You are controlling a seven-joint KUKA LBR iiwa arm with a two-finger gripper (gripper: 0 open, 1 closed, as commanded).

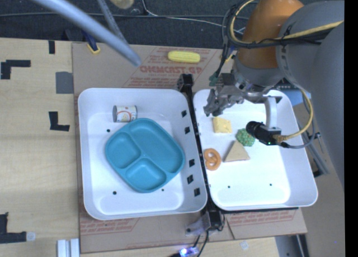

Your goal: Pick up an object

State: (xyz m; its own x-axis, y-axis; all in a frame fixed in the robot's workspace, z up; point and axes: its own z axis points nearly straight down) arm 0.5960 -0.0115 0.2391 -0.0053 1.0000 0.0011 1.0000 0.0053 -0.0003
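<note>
In the right bin (291,191) lie a yellow cheese block (222,125), a green broccoli piece (244,137), a tan wedge (238,152) and a brown pretzel (212,158). My gripper (215,106) hangs over the bin's upper left part, just above the cheese block, its dark fingers pointing down. I see nothing held between them. The left bin (89,138) holds a blue divided tray (144,154) and a small can (125,114) lying on its side.
A yellow banana-like piece (184,57) rests on the cardboard behind the bins. A black divider runs between the two bins. A black cable end (258,130) loops off the arm over the right bin. A grey pole crosses the upper left.
</note>
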